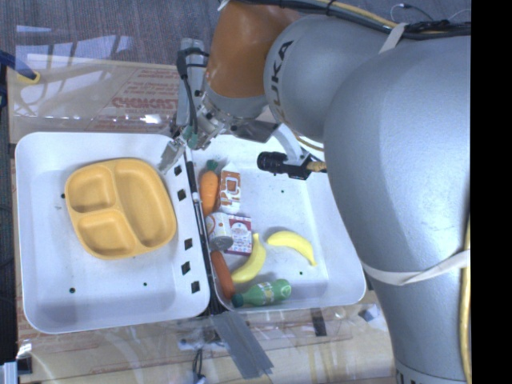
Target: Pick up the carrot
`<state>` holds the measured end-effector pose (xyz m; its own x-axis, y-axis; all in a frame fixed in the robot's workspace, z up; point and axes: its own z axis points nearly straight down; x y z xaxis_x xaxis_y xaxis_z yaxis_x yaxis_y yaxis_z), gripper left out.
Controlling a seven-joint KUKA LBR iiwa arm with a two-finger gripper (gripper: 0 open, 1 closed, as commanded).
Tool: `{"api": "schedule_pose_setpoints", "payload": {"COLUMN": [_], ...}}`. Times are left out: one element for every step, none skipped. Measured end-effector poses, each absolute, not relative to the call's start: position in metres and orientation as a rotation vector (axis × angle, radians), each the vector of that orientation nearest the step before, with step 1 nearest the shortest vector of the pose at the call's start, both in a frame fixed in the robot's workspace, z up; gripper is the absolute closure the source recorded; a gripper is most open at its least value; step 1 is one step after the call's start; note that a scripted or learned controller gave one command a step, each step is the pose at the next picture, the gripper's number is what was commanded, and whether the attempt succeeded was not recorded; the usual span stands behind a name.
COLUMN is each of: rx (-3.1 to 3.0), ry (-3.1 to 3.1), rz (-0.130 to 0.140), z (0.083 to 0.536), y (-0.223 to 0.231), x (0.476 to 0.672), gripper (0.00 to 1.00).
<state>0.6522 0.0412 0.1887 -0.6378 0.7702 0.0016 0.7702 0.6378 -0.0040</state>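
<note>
Seen from above: two white bins side by side. In the right bin (324, 238), a carrot (209, 192) upright near the divider, at about ten o'clock of that bin. Beside it, small cartons (230, 189), two bananas (293, 245) and a green bottle (264, 293). In the left bin (40, 238), a yellow divided plate (120, 207). Hovering at twelve o'clock over the divider, the gripper (182, 146); nothing visibly clamped, carrot just below and apart from it.

Two carrots (209, 192), two bananas (292, 246)
</note>
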Motion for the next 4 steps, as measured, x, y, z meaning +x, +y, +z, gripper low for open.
{"api": "schedule_pose_setpoints", "payload": {"rx": [-1.565,-1.705,-1.697,-1.484], "ry": [-2.715,-2.631,-2.630,-2.768], "rz": [0.007,0.008,0.016,0.003], "z": [0.189,0.188,0.195,0.327], "y": [-0.009,0.025,0.024,-0.060], "x": [0.592,0.517,0.518,0.546], "gripper": [0.00,0.00,1.00,1.00]}}
